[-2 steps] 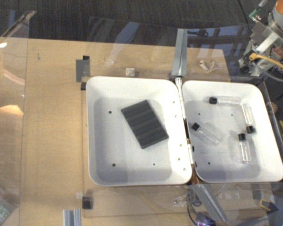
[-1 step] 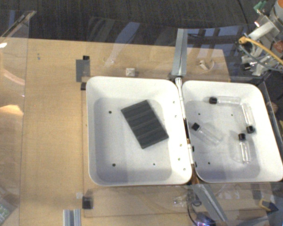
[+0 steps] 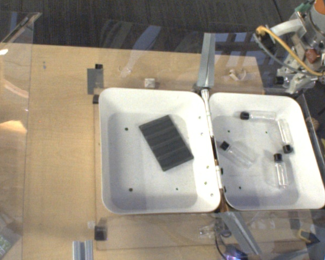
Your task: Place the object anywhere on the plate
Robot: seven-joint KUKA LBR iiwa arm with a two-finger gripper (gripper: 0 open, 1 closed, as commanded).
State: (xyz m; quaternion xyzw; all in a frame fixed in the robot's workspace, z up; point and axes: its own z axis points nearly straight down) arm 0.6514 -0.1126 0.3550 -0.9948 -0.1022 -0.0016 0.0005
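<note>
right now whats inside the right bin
Four clear tubes with black caps lie loose on the floor of the right bin: one near the back, one at the right wall, one mid-floor and one front right. None covers another.

We see a matt dark plate [image 3: 166, 142], ribbed, in the left bin [image 3: 114, 194]; both bins look like smooth white plastic. Right of that bin lie clear, glossy vials [image 3: 281, 172] with black caps. The bench [image 3: 54, 161] looks like pale wood.
</note>
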